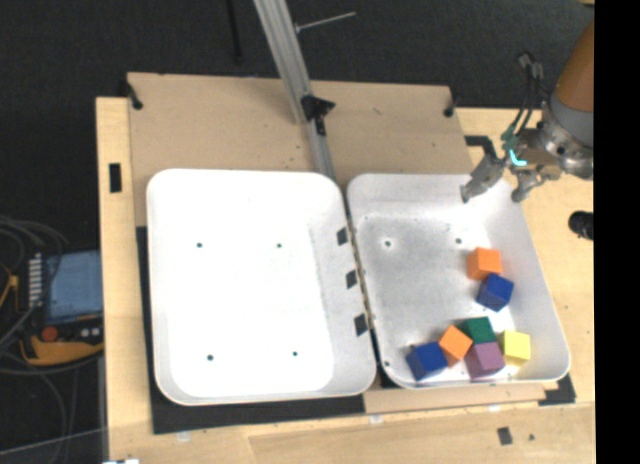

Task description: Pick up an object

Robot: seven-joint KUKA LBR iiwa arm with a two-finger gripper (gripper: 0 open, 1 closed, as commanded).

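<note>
Gripper (497, 179) hung over right bin's (420, 202) far right corner, jaws spread wide, holding nothing, coloured blocks (478, 342) lay near front.

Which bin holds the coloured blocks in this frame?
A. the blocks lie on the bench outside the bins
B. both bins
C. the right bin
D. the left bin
C: the coloured blocks all lie in the right bin, clustered toward its near right corner; the left bin shows bare white floor.

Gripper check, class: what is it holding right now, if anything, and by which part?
Nothing. The gripper hangs open over the right bin's far corner, apart from the blocks.
</note>
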